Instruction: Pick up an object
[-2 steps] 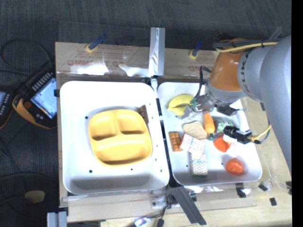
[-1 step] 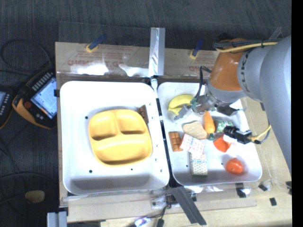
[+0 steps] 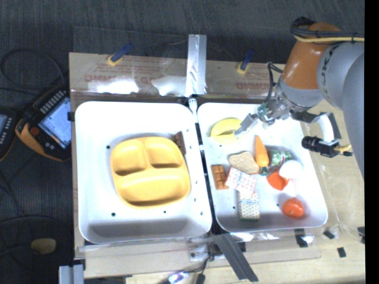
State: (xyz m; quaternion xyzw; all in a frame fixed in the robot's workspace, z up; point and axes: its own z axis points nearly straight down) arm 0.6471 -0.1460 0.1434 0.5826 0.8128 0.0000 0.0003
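Camera view is looking down on a desk (image 3: 83,64) carrying two white bins. Lying in the left bin (image 3: 89,158) is a yellow divided tray (image 3: 151,170). Sitting in the right bin (image 3: 314,200) are toy foods. The gripper (image 3: 244,125) is hovering over a yellow slice (image 3: 224,127) beside a carrot (image 3: 261,151); whether it is apart or together, I cannot tell. A good grasp probably needs a straight descent, centered on one piece.

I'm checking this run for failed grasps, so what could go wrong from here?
The pincer hangs at the edge of the yellow slice; it may clip the rim and push it aside. The carrot, bread piece and wrappers lie packed together, so a descent there could pinch two items.
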